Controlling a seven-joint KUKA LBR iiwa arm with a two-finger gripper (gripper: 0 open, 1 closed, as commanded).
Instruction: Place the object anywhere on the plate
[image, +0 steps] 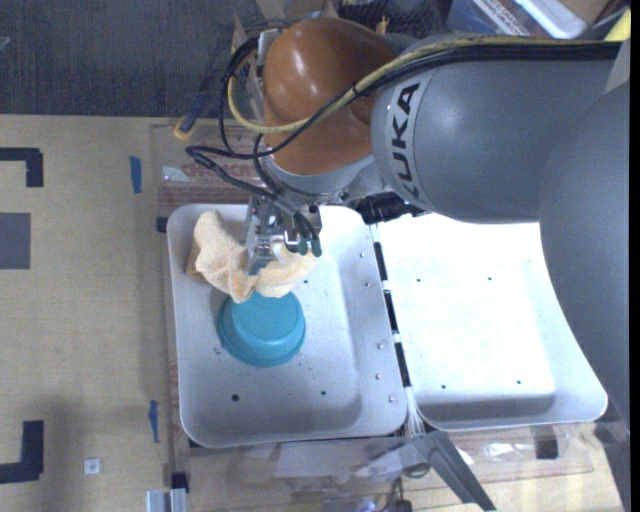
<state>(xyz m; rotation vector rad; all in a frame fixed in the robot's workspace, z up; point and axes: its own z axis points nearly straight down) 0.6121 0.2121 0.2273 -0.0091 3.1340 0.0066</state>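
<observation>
Blue plate (262, 330) sat low-centre in the left bin (330, 400), a yellow cloth (225, 258) bunched just above it, one corner overlapping the plate's top rim. Fingers (268, 250) stood over the cloth's right part, apparently pinched on a fold; right bin (480, 320) lay alongside on the desk (70, 330), the grey arm (480, 110) across the frame's upper right.

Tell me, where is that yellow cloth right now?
The yellow cloth lies in the left bin, toward its far left corner, draped partly over the top edge of the blue bowl, with the gripper right above it.
</observation>
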